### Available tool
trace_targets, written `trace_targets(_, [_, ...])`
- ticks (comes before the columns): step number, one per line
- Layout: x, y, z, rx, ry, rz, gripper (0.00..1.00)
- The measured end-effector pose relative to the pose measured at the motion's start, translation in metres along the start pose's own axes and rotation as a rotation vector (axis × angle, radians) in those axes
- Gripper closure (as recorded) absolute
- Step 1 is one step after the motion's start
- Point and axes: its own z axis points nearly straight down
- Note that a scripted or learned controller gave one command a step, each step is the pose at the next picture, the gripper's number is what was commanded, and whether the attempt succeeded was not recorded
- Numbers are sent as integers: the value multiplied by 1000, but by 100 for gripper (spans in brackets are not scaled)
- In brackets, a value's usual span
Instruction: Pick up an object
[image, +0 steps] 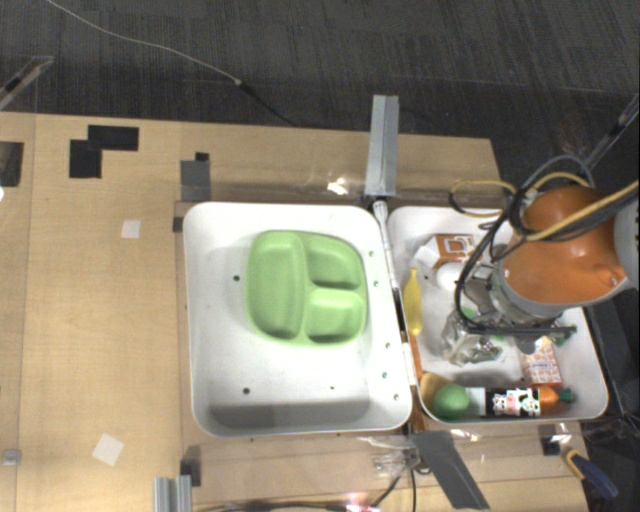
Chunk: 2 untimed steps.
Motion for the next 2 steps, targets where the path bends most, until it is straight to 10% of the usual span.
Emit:
trace_targets(1, [18,-43,-55,-10,14,-115,100])
trace_targets(2, [17,-42,-55,-12,14,-117,0])
